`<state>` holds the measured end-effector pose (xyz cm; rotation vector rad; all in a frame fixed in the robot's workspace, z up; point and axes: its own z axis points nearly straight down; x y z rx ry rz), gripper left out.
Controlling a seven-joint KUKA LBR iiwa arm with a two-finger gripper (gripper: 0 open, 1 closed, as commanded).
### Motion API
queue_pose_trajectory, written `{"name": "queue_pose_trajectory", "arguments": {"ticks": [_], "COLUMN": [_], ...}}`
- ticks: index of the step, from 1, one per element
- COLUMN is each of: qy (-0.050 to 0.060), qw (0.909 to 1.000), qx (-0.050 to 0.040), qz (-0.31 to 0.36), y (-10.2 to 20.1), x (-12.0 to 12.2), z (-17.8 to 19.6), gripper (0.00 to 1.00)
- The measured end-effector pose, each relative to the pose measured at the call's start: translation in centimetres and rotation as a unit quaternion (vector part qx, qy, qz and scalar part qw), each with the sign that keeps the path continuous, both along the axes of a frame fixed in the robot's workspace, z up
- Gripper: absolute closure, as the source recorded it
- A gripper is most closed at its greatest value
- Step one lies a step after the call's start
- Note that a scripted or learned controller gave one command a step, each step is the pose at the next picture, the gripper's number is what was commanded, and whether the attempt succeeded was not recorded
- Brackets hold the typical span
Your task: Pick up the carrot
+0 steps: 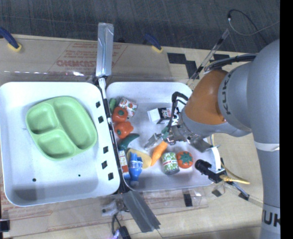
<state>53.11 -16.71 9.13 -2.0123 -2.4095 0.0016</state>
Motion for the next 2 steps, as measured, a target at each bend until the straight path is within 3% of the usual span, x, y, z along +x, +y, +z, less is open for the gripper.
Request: {"name": "queue_pose_trajectory", "arguments": {"ticks": [1,2], "qy": [0.001,0.000], "qw": [1.0000,0.9956], "qx": [-0.0007,-0.0006], "qz": [0.003,-0.094], "y": [0.0,4.6], "x": [0.0,-0.2], "z": [0.9,11.3], "gripper": [1.00,1.00]}}
